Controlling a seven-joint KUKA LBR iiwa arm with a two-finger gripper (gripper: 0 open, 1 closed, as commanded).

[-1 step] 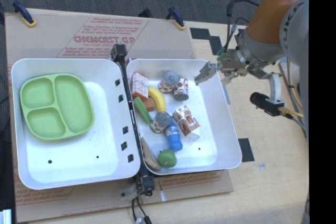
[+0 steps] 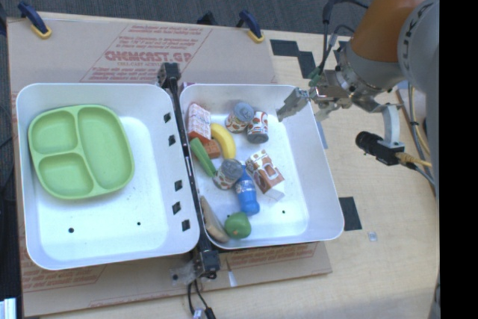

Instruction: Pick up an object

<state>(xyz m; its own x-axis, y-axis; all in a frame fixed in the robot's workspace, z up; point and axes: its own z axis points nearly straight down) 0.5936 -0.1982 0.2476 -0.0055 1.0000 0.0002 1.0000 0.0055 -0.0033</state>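
The right bin (image 2: 310, 183) holds a heap of small items. Among them are a red and white carton (image 2: 198, 121), a yellow banana (image 2: 223, 140), a small can (image 2: 258, 126), a green cucumber (image 2: 202, 157), a blue bottle (image 2: 247, 198), a second small carton (image 2: 265, 169) and a green fruit (image 2: 237, 225). My gripper (image 2: 288, 107) hangs over the bin's upper right corner, just right of the small can and apart from it. I see nothing held in it.
The left bin (image 2: 149, 220) carries a green divided plate (image 2: 78, 152). A black hinge strip (image 2: 179, 153) runs between the bins. A flattened cardboard sheet (image 2: 149, 48) lies under and behind them. The arm's orange band (image 2: 388, 11) and cables fill the right side.
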